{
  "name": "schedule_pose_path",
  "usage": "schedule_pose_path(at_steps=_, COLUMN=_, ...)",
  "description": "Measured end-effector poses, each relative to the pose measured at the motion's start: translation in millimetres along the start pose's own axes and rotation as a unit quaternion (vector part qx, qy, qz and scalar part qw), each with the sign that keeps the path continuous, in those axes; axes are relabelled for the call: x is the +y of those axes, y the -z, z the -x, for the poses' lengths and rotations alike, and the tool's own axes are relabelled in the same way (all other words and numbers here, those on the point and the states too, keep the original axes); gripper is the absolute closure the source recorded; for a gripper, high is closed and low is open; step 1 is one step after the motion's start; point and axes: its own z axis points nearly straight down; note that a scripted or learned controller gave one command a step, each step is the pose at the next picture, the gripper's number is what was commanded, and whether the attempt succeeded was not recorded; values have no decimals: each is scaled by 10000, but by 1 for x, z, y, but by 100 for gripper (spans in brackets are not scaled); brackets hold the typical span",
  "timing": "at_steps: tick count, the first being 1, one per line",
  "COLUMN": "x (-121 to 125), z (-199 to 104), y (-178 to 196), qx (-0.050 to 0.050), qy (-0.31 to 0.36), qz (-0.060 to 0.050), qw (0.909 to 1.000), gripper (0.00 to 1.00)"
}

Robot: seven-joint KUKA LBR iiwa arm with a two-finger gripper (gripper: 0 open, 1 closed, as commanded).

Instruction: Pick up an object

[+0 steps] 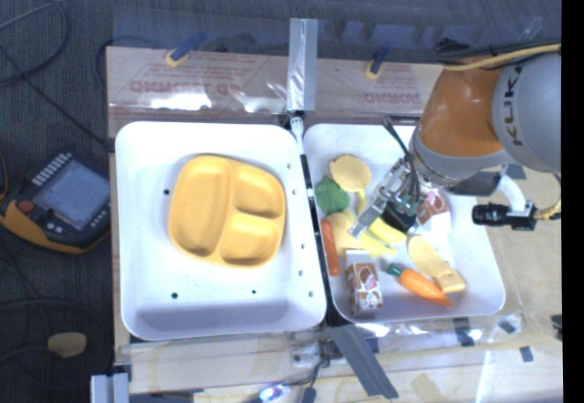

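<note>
The grey metal end effector (376, 210) hangs low in the right white bin (488, 287); I cannot tell its grip. Pale yellow toy food (345, 230) lies just under it, toward seven o'clock. Go straight down and squeeze gently.

One fixed overhead camera looks down, slanted, on both bins (128, 237).

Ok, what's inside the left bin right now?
The left bin holds one thing: a yellow tray with three compartments, lying near its middle. Whatever lies beneath the tray is covered and cannot be seen.
</note>
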Motion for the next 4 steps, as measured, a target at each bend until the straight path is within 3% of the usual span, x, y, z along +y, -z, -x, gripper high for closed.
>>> schedule_pose_path(at_steps=1, x=2, z=0, y=9, qx=-6, qy=2, qz=17, qw=10000, gripper=100)
schedule_pose_path(at_steps=2, x=22, z=66, y=56, qx=-15, qy=1685, qz=10, qw=9857, gripper=100)
schedule_pose_path(at_steps=3, x=22, z=66, y=56, qx=-12, qy=1688, qz=13, qw=9856, gripper=0)
schedule_pose_path(at_steps=4, x=-26, z=-1, y=-33, qx=-25, qy=1816, qz=9, qw=9834, gripper=0)
